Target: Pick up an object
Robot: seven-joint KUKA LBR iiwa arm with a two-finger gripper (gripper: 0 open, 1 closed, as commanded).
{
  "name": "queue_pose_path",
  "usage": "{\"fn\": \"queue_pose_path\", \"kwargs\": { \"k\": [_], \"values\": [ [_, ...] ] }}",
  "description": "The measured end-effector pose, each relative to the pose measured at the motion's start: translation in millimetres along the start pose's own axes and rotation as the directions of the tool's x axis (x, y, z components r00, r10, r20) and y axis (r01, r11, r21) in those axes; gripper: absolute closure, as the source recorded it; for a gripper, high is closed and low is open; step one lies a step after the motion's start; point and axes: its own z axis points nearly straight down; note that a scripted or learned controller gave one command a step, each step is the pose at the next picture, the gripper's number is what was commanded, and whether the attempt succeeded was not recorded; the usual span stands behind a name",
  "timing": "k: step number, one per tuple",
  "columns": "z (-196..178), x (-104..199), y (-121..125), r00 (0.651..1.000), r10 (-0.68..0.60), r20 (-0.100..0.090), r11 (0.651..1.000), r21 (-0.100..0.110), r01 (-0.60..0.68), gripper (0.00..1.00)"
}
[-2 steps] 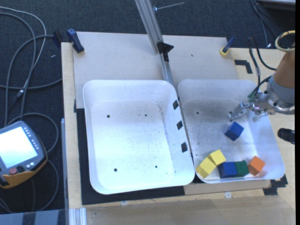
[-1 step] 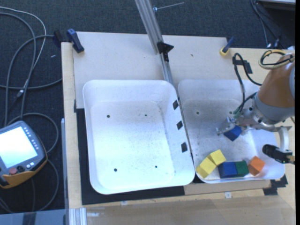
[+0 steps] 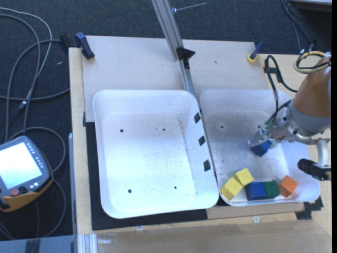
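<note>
In the right bin (image 3: 226, 109), near its front edge, a cluster of blocks is seen: two yellow blocks (image 3: 236, 183) touching one another at the cluster's left end, a blue block (image 3: 256, 191) just beside them, a green block (image 3: 271, 188) against the blue one, and an orange block (image 3: 287, 186) at the cluster's right end, toward the front right corner. The row lies along the front wall of the bin, the yellow pair tilted relative to the others. Further back, toward the bin's right side, a small blue object (image 3: 260, 148) is seen directly under the gripper (image 3: 261, 141), well apart from the cluster; the object appears to sit at the fingertips, but whether it is clamped cannot be told, and the finger state cannot be read from this view. The arm (image 3: 310, 101) is noted entering over the right wall, its orange band above the wrist, with a black cable (image 3: 273, 75) looping over the bin's back right corner. The left bin (image 3: 105, 109) is seen beside the right one, the two touching along their shared edge, where three black clips (image 3: 201, 140) are fixed. The back and left portions of the right bin's floor lie open between the gripper and the shared edge. A metal pole (image 3: 168, 25) crosses the bench's back edge.
</note>
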Motion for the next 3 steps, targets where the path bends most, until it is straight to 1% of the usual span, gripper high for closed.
{"fn": "queue_pose_path", "kwargs": {
  "k": [1, 2, 3],
  "values": [
    [-42, 81, 9, 1.0, -0.01, -0.002, 1.0, -0.003, 0.01, 1.0],
    [-91, 147, -67, 1.0, -0.007, -0.005, 1.0, 0.005, 0.007, 1.0],
    [-119, 243, -67, 1.0, -0.01, -0.003, 1.0, 0.0, 0.01, 1.0]
  ]
}}
